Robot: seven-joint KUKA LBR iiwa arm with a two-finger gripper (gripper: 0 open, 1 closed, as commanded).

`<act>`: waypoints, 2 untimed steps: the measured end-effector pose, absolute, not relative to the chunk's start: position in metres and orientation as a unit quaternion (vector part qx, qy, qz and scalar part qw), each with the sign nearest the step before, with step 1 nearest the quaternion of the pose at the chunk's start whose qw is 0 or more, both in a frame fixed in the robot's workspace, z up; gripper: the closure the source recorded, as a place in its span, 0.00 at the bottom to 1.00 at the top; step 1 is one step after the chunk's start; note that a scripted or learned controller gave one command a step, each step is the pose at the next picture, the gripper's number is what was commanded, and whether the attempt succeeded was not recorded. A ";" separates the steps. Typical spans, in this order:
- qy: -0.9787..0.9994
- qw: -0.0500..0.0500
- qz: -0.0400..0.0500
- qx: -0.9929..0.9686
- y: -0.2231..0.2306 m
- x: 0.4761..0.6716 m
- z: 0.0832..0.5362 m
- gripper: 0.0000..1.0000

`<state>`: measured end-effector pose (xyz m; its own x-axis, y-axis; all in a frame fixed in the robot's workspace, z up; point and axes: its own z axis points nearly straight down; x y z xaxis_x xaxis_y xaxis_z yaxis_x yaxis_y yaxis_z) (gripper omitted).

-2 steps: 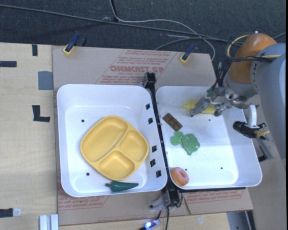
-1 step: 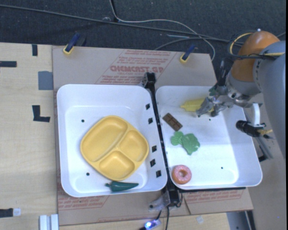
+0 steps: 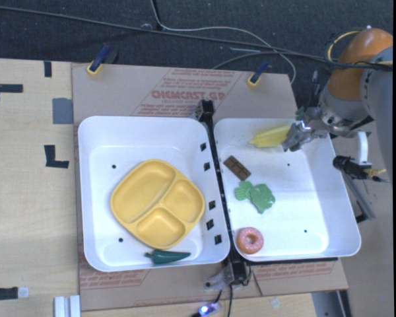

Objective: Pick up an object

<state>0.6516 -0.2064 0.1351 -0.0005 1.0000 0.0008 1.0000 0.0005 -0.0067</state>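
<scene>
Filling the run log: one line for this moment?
end effector at yellow item, right bin | grasp unconfirmed | donut, broccoli untouched

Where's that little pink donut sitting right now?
The pink donut lies in the right-hand bin, at its near left corner beside the divider, just below the green broccoli piece.
</scene>
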 end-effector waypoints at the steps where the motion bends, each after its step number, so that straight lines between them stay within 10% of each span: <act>1: -0.707 -0.003 -0.001 -0.707 -0.207 0.649 0.199 1.00; 2: -0.708 -0.001 -0.001 -0.706 -0.207 0.650 0.218 1.00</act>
<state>0.6501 -0.2065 0.2183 -0.0018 1.0000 -0.0001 1.0000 0.0018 0.0021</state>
